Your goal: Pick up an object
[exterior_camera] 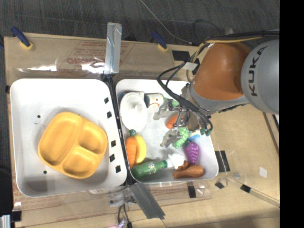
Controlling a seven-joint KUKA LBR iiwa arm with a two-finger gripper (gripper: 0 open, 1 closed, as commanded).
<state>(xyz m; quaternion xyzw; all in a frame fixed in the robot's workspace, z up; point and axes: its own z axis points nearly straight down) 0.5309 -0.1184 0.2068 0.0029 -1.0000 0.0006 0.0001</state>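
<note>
My gripper [166, 124] hangs low over the middle of the right bin [209, 148], under the grey and orange wrist. Its two metal fingers [163, 109] stand apart, so it is open. A small orange piece [171, 122] lies in the gap between them, and neither finger is pressed onto it. A light green toy [182, 136] sits just right of the lower finger. Purple grapes [192, 151] and a brown drumstick [190, 171] lie near the bin's front right corner. The arm hides the bin's right back part.
The right bin also holds a white bowl [133, 107], a small white cup [153, 99], a carrot [131, 149], a banana [141, 149] and a green bottle [149, 168]. A yellow divided plate [72, 144] lies in the left bin [28, 94].
</note>
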